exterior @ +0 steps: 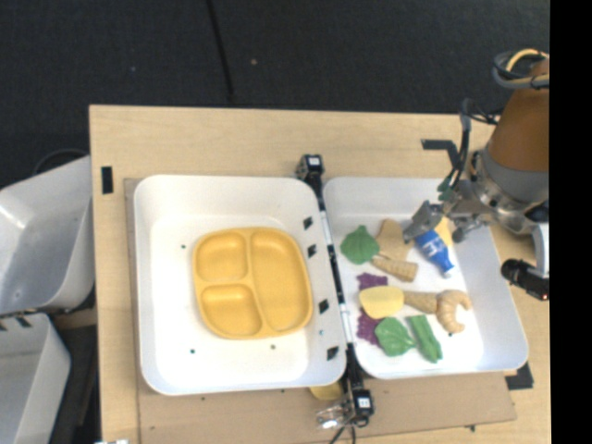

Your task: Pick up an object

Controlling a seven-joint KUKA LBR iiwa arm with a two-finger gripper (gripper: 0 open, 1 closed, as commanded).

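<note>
Left bin (166,359): occupied by yellow divided plate (252,280), three compartments, seated centrally. Right bin (499,340): loaded with small toy items — green leaf piece (360,245), tan wedge (392,240), purple piece (371,281), yellow piece (380,301), tan bent piece (445,305), two green pieces (408,336). Blue-white bottle (434,251) located in right bin upper area, directly at gripper (442,218), tilted. Finger state cannot be determined; grasp on bottle not confirmed.
</note>
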